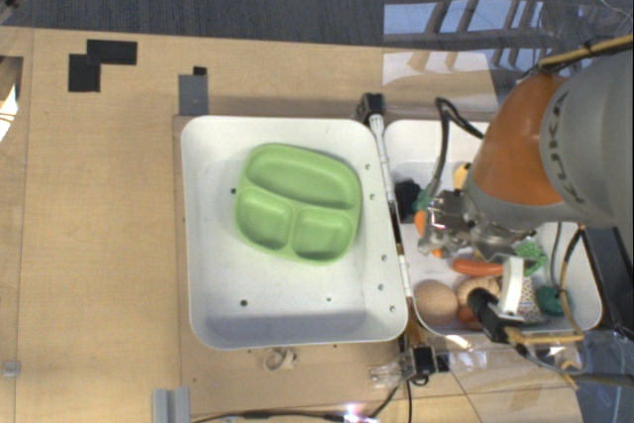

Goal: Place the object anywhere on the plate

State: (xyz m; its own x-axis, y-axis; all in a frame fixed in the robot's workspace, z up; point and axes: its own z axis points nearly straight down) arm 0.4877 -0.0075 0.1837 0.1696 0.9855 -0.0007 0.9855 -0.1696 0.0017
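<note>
Two white bins sit side by side on the bench. The left bin [213,312] contains a green three-compartment plate [295,203], lying flat with nothing on it. The right bin [411,149] holds a clutter of small objects [448,298] near its front edge. The gripper [443,225] is lowered over that clutter; jaw state cannot be told.
</note>
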